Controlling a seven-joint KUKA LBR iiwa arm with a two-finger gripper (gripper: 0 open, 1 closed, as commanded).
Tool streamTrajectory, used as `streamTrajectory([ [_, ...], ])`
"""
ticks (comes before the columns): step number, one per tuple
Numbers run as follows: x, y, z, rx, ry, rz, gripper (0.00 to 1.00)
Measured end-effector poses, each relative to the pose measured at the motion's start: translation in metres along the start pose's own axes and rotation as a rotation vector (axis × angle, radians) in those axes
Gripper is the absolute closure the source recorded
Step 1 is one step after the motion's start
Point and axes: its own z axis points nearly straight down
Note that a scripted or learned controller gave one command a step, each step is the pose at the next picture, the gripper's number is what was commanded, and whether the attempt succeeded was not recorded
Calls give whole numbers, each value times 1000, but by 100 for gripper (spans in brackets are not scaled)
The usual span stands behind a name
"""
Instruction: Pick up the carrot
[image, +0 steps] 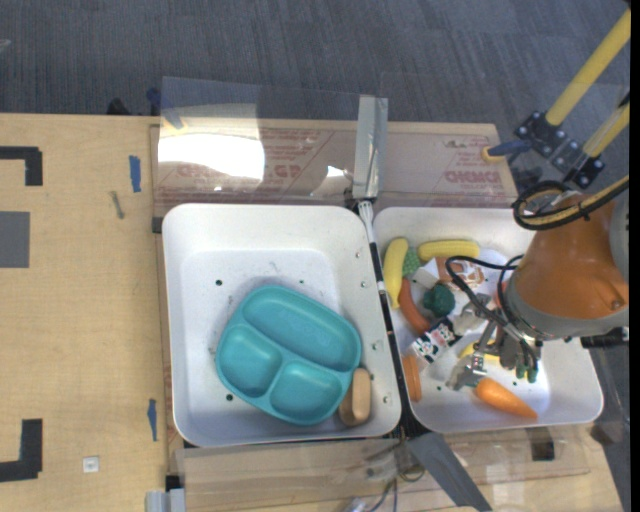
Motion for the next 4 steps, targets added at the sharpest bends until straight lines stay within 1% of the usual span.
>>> streamTrajectory([
  [1,-2,-44,22,1,38,86,0],
  [2,0,-40,22,4,42,169,0],
  [3,0,-38,11,2,42,166,100],
  [4,6,-1,8,-4,49,-59,100],
])
